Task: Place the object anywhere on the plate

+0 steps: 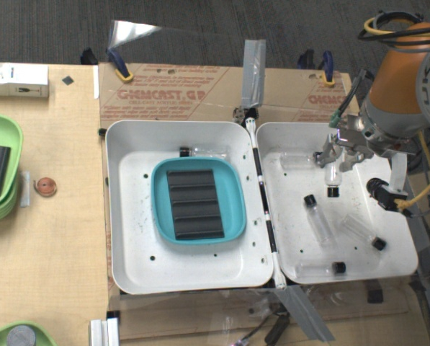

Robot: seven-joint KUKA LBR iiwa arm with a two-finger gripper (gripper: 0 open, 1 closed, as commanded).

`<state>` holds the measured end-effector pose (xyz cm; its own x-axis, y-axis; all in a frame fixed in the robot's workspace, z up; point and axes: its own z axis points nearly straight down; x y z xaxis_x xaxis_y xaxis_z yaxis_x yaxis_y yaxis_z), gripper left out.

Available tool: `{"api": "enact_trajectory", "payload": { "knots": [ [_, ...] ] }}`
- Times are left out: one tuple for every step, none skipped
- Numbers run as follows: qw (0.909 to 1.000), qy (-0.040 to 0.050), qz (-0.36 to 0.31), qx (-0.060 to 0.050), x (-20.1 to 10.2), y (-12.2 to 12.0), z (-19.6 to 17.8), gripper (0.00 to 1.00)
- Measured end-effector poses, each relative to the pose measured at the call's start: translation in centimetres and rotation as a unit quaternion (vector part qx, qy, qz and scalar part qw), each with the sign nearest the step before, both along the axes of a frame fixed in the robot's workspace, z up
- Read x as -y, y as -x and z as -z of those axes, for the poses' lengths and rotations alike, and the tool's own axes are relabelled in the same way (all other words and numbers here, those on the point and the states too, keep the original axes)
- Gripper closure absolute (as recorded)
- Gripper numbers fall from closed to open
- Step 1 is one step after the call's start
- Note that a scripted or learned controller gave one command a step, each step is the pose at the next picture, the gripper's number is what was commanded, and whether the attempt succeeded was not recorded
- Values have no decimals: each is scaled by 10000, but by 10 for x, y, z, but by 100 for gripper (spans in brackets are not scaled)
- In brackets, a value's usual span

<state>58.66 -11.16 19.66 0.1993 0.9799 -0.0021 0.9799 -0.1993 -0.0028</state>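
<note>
Hovering end effector [334,166] above right bin [294,258], teal plate [161,193] left

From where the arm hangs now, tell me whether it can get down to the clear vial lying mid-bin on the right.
Probably yes. The gripper hangs over the right bin, and the clear vial lies just below it in this view, with open floor around it.

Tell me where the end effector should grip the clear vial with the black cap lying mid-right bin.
Probably across the clear body of the vial, coming straight down. It lies flat on the bin floor, slanted, with its cap toward the upper left, so the fingers should close across its narrow width.
</note>
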Motion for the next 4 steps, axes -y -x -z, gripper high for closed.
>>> {"api": "enact_trajectory", "payload": {
  "knots": [
    [10000,0,0,0,0,0,0,0],
    [9999,2,166,7,70,36,-79,0],
    [9998,3,217,-1,74,50,-244,0],
    [9998,3,219,-3,74,50,-244,0]
  ]
}}
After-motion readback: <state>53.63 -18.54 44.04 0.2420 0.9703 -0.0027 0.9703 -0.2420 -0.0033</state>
